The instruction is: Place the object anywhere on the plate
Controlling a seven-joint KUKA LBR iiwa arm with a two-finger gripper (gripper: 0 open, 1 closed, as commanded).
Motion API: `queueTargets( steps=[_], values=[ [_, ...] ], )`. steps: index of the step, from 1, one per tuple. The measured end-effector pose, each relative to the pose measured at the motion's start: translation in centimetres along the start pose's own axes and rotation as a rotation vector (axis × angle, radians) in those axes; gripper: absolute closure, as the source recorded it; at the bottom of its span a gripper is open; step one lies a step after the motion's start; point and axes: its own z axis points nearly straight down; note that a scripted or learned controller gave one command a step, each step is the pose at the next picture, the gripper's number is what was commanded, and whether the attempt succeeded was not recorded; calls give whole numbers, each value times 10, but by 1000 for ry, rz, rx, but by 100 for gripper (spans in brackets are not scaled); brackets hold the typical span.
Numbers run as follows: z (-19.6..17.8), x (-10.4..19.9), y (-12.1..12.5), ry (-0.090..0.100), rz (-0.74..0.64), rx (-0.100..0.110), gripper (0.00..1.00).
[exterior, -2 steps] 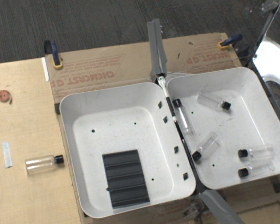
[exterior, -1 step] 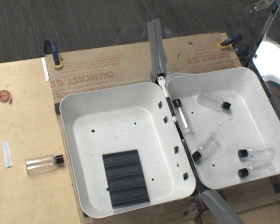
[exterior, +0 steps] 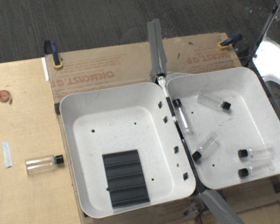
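We are seeing a dark ribbed plate (exterior: 124, 179) lying in the left bin (exterior: 75, 109). To the plate's right, in the neighbouring bin (exterior: 264, 93), five clear black-capped vials are lying scattered; the nearest vial (exterior: 204, 147) is resting just past the divider. We cannot tell the gripper's state, possibly because the arm is sitting beyond the frame.

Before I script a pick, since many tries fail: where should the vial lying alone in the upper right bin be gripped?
Probably across the clear body of the vial, from straight above, fingers spanning its width. It lies flat, slanted, black cap toward lower right, with free floor on both sides.
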Motion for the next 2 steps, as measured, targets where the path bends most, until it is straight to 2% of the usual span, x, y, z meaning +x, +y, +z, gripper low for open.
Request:
queueTargets(
  steps=[1,2],
  values=[
    [0,59,-22,1,140,-1,0],
    [0,-18,-2,0,290,1,0]
  ],
)
